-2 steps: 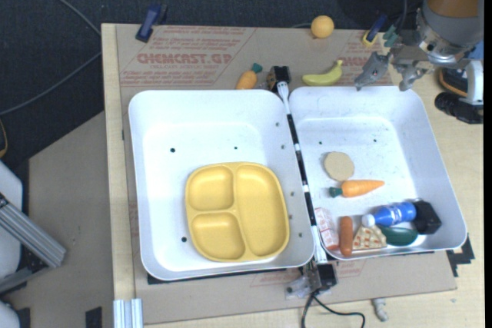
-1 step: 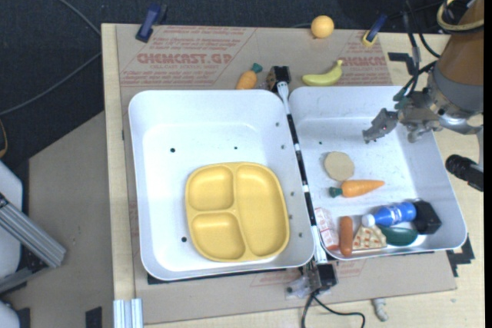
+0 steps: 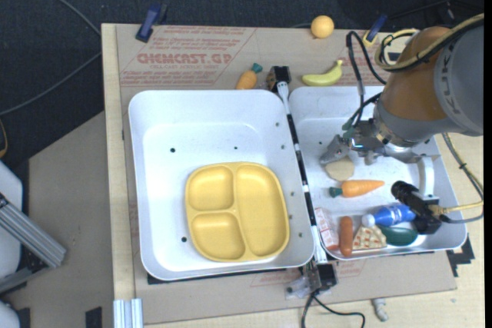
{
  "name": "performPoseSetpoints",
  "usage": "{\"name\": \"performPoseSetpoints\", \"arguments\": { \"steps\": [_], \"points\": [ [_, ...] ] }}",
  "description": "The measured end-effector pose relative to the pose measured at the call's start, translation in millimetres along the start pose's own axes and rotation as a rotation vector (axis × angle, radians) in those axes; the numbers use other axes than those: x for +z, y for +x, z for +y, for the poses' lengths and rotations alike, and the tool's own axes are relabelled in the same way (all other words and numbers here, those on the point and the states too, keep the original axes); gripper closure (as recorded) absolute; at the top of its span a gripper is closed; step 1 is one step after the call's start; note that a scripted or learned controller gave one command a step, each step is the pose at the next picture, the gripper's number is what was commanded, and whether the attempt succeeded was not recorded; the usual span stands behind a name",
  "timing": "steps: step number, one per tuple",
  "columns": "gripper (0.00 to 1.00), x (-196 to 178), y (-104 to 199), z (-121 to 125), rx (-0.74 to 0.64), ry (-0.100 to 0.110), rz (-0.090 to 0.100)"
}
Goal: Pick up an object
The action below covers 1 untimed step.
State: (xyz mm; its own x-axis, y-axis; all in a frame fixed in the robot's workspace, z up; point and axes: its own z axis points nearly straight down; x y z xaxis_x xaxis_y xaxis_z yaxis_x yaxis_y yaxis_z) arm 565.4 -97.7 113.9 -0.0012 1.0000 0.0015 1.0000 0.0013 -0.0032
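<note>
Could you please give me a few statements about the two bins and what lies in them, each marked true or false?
1. The yellow divided plate lies in the left bin. True.
2. The carrot lies in the left bin. False: it lies in the right bin.
3. The banana lies inside the right bin. False: it lies on the board beyond the bins.
4. The gripper is over the right bin, by the pale round piece. True.
5. The orange ball rests on the yellow plate. False: it sits at the board's far edge.
</note>
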Motion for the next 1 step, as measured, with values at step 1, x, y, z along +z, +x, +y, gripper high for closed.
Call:
{"name": "performPoseSetpoints", "arguments": {
  "steps": [1],
  "points": [
    [0.00, 30.1, -5.0, -20.4, 0.002, 0.000, -0.001]
  ]
}}
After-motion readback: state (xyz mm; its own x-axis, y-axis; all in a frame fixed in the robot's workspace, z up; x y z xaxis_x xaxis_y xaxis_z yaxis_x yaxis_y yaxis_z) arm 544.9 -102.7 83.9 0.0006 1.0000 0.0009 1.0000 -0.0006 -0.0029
